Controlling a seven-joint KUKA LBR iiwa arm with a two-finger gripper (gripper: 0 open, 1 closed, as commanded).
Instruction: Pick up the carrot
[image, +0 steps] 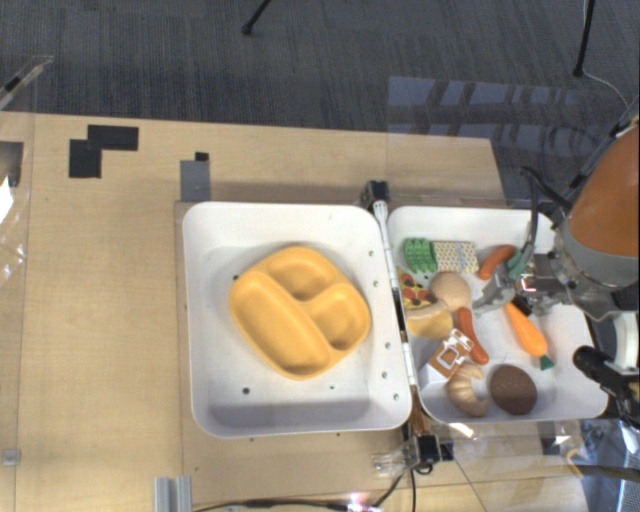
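Note:
The carrot is orange with a small green stub at its lower end. It lies slanted on the floor of the right bin, towards that bin's right side. My gripper hangs just above and left of the carrot's upper end, under the arm's orange band. From this angle nothing can be seen held in the gripper.
The right bin also holds a green block, a red sausage, a beige ball, a croissant and a brown round piece. A yellow divided plate sits in the left bin.

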